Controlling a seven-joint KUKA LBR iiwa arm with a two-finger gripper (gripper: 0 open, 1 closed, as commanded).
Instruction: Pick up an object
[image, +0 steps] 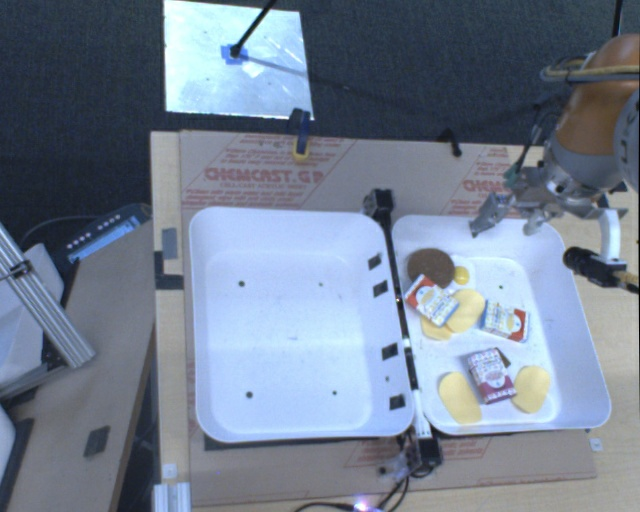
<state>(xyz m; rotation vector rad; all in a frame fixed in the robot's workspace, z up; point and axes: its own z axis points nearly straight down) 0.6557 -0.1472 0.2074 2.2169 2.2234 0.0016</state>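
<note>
Gripper (512, 212) hangs above the right bin's (580, 330) far rim, fingers spread with nothing between them. Small packets (433, 298), yellow discs (459, 398) and a brown disc (431, 265) lie in that bin, so the pick is not yet made.

Arm (600, 90) cut off, right edge

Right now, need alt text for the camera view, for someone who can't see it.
The arm's gripper hangs above the far edge of the right bin, holding nothing. That bin holds a brown disc, three small red-and-white packets and several yellow chips. The left bin sits beside it on the bench.
</note>
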